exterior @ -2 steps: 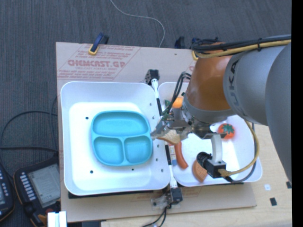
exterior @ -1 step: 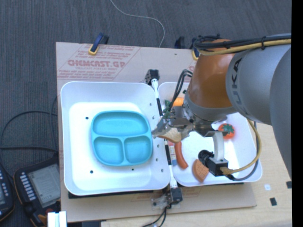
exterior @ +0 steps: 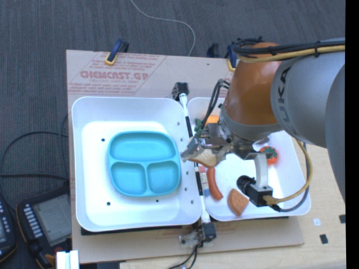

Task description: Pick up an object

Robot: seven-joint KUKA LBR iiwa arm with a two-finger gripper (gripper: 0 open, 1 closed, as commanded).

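My gripper (exterior: 201,149) hangs over the left side of the right bin (exterior: 291,172), close to the wall between the two bins. A tan, bread-like piece (exterior: 206,158) lies right under its tip, touching or nearly touching it. A red sausage (exterior: 214,186) lies just below that, and an orange wedge (exterior: 238,202) sits near the bin's front. A red and green item (exterior: 271,155) shows to the right of the wrist. An orange piece (exterior: 211,119) peeks out at the back, partly hidden by the arm.
The left bin (exterior: 84,150) holds a blue three-compartment tray (exterior: 145,162). The bulky orange and grey arm (exterior: 263,94) covers much of the right bin's back. A black cable fitting (exterior: 252,188) hangs over the bin's front right.
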